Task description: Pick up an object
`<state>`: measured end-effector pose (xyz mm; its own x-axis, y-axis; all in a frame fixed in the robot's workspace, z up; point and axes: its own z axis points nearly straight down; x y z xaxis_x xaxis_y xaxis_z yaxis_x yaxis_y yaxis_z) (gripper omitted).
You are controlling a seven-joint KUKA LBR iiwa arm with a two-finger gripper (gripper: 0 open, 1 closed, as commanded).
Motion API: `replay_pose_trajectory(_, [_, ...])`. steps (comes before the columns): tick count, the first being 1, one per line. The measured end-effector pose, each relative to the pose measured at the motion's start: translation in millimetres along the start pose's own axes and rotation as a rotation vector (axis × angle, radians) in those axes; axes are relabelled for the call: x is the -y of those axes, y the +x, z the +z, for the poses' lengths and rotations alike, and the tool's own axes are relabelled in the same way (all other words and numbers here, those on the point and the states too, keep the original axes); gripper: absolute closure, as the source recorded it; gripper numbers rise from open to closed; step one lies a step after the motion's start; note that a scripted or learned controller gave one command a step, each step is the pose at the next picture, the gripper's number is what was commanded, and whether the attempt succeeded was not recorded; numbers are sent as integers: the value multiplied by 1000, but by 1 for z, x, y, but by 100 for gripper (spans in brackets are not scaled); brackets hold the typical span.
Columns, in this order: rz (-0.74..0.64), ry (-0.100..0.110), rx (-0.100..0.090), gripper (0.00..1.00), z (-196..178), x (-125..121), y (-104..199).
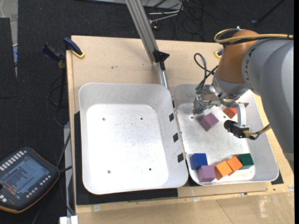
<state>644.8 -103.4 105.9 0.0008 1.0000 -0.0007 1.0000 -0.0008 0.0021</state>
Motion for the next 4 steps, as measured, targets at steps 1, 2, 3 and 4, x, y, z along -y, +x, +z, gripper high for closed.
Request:
replay_pose_trajectory(1, [0,-4,0,100,-43,-2,-2])
replay_pose_trajectory(2, [0,-5,1,100,-99,-2,-12])
replay_pose_trajectory(3, [-3,-6,1,100,-153,-4,-12])
replay_pose_trajectory(4, [-8,1,-2,100,-159,17,37])
